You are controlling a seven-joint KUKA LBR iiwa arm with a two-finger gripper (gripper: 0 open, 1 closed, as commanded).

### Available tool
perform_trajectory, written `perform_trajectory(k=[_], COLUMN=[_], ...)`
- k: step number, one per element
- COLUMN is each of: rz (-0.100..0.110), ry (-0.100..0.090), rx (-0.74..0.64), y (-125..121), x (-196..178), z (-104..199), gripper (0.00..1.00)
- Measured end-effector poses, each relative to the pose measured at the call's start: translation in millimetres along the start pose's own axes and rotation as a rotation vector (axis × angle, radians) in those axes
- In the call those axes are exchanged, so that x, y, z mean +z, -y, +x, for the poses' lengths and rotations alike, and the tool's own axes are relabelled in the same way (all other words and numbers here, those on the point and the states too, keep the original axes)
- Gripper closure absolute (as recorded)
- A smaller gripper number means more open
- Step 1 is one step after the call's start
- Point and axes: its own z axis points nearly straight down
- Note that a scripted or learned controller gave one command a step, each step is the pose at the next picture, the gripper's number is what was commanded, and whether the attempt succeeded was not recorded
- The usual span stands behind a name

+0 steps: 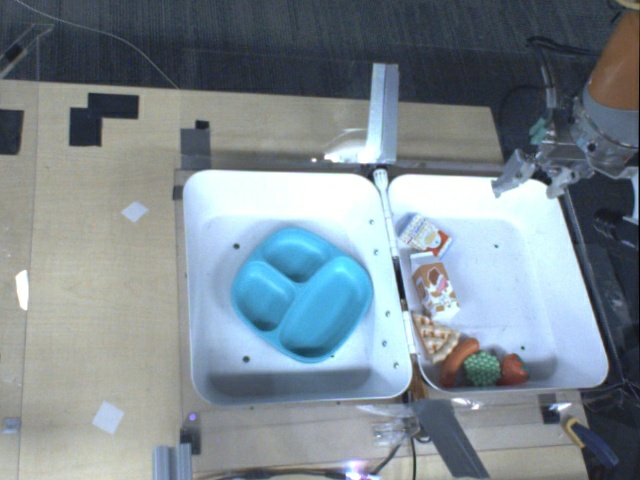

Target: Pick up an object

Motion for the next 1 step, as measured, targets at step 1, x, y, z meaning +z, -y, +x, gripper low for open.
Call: perform_trajectory(k=[1], rz=[0.001], ry=[-0.001], rx=[0.025], y=[0.4], x=[75.4], z=[49.0], gripper=[0.0])
